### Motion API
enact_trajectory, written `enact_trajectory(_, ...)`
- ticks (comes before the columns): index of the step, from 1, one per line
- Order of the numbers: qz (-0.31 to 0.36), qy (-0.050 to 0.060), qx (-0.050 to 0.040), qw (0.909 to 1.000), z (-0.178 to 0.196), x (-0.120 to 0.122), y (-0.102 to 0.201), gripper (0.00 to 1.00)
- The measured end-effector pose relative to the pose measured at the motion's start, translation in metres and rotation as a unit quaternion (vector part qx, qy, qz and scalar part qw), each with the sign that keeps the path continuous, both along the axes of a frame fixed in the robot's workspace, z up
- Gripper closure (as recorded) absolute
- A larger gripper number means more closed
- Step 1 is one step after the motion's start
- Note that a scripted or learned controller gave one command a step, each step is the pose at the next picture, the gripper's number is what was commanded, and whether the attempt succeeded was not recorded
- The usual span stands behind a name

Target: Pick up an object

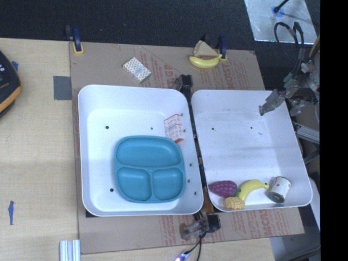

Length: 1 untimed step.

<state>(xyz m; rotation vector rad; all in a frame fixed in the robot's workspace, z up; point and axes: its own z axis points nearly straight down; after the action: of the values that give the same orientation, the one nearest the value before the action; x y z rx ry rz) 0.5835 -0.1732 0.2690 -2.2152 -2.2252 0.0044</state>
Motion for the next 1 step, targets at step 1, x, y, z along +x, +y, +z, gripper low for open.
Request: enact_trajectory(1,0.001,0.002,0.0003,1.0,-0.1431,0.0374,0.0086,0.0)
